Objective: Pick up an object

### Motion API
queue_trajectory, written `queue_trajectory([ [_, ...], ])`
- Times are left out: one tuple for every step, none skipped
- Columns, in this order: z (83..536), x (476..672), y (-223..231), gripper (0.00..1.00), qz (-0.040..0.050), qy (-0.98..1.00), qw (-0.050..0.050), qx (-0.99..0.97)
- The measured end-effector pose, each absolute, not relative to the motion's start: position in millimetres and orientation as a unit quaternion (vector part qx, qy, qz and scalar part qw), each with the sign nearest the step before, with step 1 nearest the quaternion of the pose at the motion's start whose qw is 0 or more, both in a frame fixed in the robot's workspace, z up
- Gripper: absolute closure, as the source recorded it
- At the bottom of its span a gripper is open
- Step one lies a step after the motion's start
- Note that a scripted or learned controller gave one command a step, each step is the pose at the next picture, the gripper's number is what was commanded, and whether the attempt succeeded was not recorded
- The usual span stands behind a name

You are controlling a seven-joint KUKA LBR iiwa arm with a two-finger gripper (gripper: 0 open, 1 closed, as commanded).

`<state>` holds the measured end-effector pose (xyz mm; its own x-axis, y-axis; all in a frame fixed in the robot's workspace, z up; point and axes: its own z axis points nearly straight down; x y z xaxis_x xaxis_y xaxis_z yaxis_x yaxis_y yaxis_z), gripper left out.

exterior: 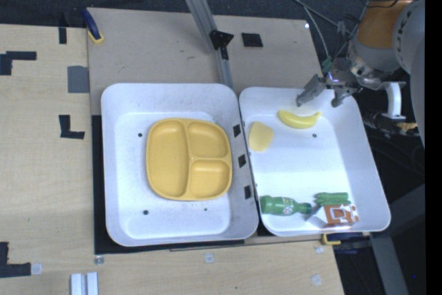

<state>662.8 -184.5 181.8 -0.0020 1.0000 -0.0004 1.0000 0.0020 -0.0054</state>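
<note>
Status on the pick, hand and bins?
Hand open, above right bin's far edge. Banana just below it, not gripped. Nothing between them.

No text, brand, number or sign could be read. The orange-and-white carton (338, 215) in the right bin (359, 148) bore print too small to make out, and the label on the green bottle (283, 205) was blurred.

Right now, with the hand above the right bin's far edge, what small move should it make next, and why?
Probably lower straight down a little. The hand, fingers spread, hangs just above the yellow plastic banana in the right white bin, and holds nothing. The banana lies apart from the pale yellow rounded piece.
</note>
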Motion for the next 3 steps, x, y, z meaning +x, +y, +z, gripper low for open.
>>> queue_trajectory([
  [128.3,657.1,-193.3,0.00,0.0025,-0.707,0.002,-0.707],
  [142.4,658.9,-192.8,1.00,0.0014,-0.708,0.000,-0.706],
  [205.7,664.5,-194.3,1.00,-0.0013,-0.708,-0.003,-0.707],
])
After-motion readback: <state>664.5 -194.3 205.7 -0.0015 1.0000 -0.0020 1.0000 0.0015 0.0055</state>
